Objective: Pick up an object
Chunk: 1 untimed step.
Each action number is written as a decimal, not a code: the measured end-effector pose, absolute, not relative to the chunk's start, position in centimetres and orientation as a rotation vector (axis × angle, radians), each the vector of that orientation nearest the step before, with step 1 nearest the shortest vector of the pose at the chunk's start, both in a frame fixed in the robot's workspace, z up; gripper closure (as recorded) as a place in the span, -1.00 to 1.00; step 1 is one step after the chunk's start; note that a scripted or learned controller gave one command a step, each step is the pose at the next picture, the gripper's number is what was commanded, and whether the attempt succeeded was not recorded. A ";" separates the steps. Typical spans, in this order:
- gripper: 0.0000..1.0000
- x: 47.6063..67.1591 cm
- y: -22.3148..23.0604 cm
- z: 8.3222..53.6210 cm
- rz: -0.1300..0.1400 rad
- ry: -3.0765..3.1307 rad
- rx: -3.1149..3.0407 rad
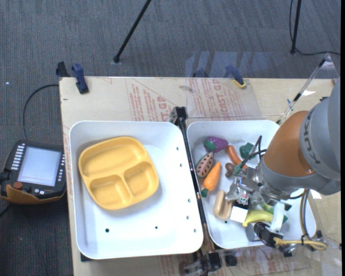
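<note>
The right bin (233,124) holds several toy foods: a purple eggplant (217,143), a brown speckled piece (204,164), an orange carrot (211,176), a small orange sausage (234,154), a tan bread roll (221,204), a yellow banana (257,217) and a white block (238,214). My gripper (242,195) hangs low over the middle of this bin, just right of the roll and above the white block. The grey and orange wrist (290,154) hides the bin's right part. No object is visibly lifted.
The left bin (80,211) carries a yellow three-compartment plate (118,171). A teach pendant (31,174) lies off the bench to the left. Clamps (79,78) sit on the bench's far edge, and tripod legs (135,25) stand beyond.
</note>
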<state>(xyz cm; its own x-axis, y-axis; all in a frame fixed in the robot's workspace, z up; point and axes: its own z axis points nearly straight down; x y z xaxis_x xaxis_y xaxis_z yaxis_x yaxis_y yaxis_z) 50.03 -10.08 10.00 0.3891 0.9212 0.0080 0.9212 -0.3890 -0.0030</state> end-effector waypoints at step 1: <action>1.00 49.9 -2.3 18.7 0.002 -1.470 -2.770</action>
<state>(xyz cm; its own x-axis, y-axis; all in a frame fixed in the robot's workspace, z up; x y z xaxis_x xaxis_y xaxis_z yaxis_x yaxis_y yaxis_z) 49.94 -2.33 18.73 0.5605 0.8282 0.0013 0.8282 -0.5604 -0.0058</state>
